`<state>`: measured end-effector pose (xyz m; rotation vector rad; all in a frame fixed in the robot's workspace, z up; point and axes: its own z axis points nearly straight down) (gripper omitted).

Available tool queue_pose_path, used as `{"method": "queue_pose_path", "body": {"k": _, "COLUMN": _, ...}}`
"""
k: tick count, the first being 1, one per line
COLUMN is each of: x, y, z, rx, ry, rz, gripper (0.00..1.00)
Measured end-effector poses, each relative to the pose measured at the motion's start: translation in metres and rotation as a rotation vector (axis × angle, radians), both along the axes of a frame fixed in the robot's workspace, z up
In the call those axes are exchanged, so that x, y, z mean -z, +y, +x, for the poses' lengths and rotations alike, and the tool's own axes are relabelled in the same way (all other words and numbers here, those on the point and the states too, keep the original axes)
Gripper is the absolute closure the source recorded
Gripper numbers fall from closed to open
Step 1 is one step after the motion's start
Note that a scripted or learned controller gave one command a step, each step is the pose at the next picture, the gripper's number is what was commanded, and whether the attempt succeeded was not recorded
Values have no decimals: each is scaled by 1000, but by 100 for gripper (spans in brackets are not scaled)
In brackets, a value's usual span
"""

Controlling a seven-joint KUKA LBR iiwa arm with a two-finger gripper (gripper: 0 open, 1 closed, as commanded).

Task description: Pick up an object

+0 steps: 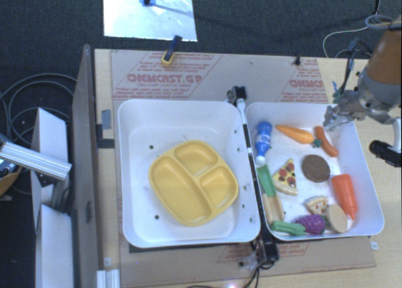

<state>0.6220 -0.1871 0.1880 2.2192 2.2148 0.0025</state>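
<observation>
Two white bins sat side by side on the surface (188, 70). Left bin (135, 155): a yellow divided plate (192, 182). Right bin (367, 199): toy foods — a blue bottle (262, 138), two carrots (295, 133) at the top, a pizza slice (286, 177), a brown patty (315, 168), a larger carrot (345, 195) and purple grapes (311, 223). The gripper (337, 118) hovered at the right bin's upper right corner, just beside the small carrot (325, 141); whether it was released or clenched could not be told.
</observation>
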Motion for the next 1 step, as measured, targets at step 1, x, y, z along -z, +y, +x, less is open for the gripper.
{"method": "queue_pose_path", "body": {"k": 1, "x": -22, "y": -10, "z": 41, "rx": -7, "ry": -3, "rz": 1, "gripper": 100}}
